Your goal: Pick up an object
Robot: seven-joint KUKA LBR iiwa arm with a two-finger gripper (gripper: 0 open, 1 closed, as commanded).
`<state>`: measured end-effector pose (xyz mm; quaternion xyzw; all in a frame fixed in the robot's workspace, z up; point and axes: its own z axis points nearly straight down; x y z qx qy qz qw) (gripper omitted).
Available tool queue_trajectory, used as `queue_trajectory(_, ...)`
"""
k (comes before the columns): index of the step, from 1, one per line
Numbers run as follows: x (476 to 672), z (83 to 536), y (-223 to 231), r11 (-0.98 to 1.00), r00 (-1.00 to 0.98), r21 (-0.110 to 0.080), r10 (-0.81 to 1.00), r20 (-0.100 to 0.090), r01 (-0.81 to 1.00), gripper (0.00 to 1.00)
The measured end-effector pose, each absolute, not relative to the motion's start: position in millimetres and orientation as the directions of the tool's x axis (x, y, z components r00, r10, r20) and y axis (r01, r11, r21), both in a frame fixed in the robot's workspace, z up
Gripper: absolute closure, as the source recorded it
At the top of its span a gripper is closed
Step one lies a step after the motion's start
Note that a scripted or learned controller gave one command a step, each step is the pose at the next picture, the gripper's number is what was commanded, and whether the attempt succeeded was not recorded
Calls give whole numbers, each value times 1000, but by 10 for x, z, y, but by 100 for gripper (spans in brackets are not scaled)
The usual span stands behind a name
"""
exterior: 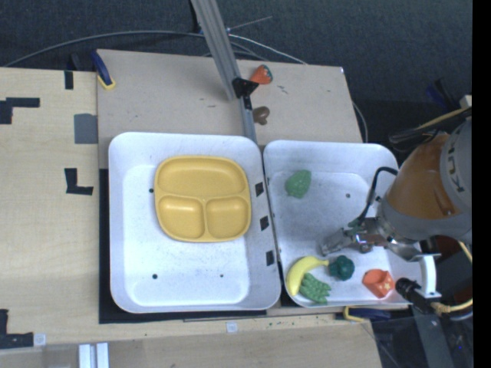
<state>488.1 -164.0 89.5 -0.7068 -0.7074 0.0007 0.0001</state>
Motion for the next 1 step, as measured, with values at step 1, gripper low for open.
queue_trajectory(1, 4881, 1010, -1634, 2, -2, -2, 1000, 1, 1000, 100)
